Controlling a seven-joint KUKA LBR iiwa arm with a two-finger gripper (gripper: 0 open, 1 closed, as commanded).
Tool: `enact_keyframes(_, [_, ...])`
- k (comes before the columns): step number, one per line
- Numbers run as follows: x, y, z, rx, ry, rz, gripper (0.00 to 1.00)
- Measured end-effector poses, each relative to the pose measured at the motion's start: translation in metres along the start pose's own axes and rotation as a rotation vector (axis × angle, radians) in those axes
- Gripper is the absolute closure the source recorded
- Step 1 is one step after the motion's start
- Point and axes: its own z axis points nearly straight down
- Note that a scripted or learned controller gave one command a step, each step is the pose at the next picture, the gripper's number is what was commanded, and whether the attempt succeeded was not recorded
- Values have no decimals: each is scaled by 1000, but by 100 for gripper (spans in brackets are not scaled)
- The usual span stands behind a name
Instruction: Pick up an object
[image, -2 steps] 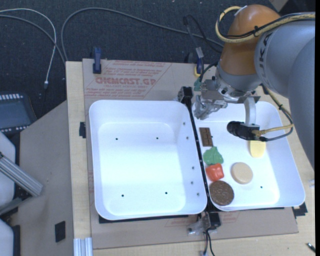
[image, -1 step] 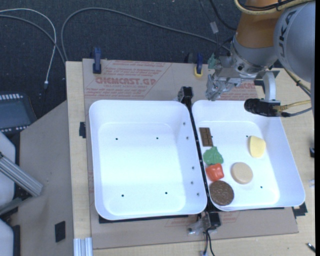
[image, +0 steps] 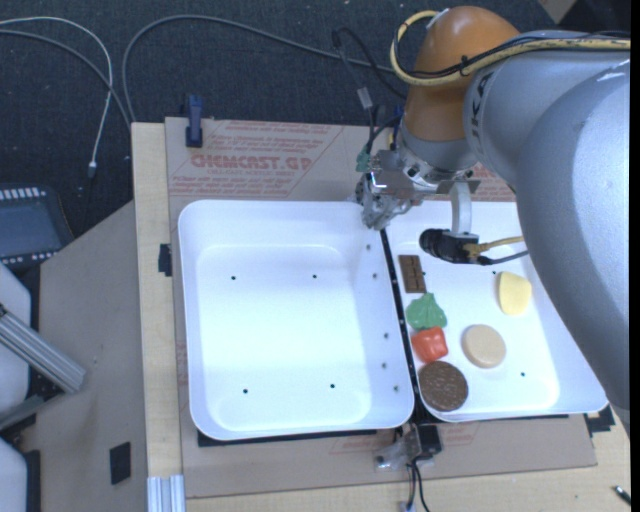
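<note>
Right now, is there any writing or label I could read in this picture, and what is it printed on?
"CHEMCAST GP": large red print on the brown board. It is soft, so this is a best reading.
Smaller red lines above and below it on the same board: too blurred to read.
Nothing else carries legible text.

Six small objects lying in the right bin (image: 545, 375), all separate from the arm. Along the bin's left wall, far to near: a dark brown rectangular bar (image: 411, 273) lying flat; a green leafy-shaped piece (image: 427, 310); a red chunk (image: 431, 344) touching the green piece's near edge; a dark brown round disc (image: 443, 386) at the near left corner. Towards the middle: a beige round disc (image: 484, 345) beside the red chunk, and a pale yellow piece (image: 514, 293) farther back.
</note>
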Motion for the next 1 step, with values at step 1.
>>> enact_keyframes(1, [46, -48, -85, -17, 3, -3, 100])
